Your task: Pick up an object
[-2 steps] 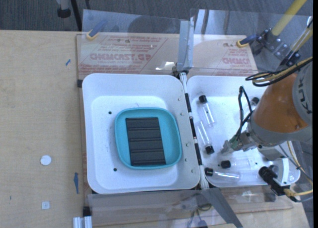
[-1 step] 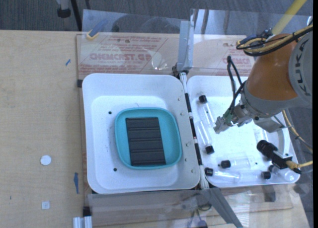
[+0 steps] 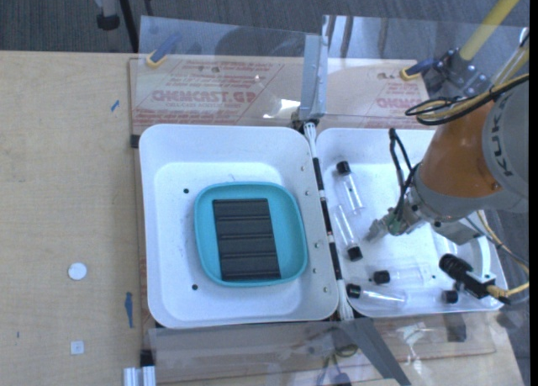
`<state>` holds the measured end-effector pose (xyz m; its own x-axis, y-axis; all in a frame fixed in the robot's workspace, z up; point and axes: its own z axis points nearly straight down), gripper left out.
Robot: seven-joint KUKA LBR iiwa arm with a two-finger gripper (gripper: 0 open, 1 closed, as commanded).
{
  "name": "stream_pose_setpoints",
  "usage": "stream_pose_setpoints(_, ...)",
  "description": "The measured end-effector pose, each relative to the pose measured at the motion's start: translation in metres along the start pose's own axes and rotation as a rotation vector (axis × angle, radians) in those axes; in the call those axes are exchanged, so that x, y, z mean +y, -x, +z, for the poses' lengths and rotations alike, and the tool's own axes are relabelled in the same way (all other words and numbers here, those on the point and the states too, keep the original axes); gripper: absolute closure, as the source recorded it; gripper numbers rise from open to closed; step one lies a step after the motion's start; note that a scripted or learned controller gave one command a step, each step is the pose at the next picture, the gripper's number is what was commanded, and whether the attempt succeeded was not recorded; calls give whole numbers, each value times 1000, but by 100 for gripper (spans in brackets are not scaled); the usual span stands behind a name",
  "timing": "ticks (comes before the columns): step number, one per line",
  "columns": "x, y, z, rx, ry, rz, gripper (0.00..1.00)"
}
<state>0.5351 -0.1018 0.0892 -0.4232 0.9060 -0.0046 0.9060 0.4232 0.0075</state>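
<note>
In the right bin [image 3: 329,150], the gripper [image 3: 388,225] hangs low over the white floor, near the bin's middle, with the grey and orange arm [image 3: 471,157] reaching in from the right above it. Whether it is released or clenched cannot be told; the tip is small and blurred, and nothing can be made out caught in it. Several clear tubes with black caps lie scattered around it. One tube [image 3: 347,184] lies up and to the left of the gripper, near the divider. A second tube [image 3: 345,231] lies just left of the gripper, close but apart from it. A third tube [image 3: 402,275] lies below the gripper, and a fourth tube [image 3: 377,295] rests along the bin's near edge. The left bin [image 3: 160,208] holds a teal tray [image 3: 204,224] carrying a dark ribbed block [image 3: 245,239]. Both bins sit on the tan surface [image 3: 59,166].
</note>
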Motion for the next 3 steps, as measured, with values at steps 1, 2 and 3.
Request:
stream_pose_setpoints(1,-8,3,-27,3,-5,-163,100)
stream_pose_setpoints(2,-21,42,-15,2,-4,-304,100)
stream_pose_setpoints(3,-10,65,-63,2,-4,-408,100)
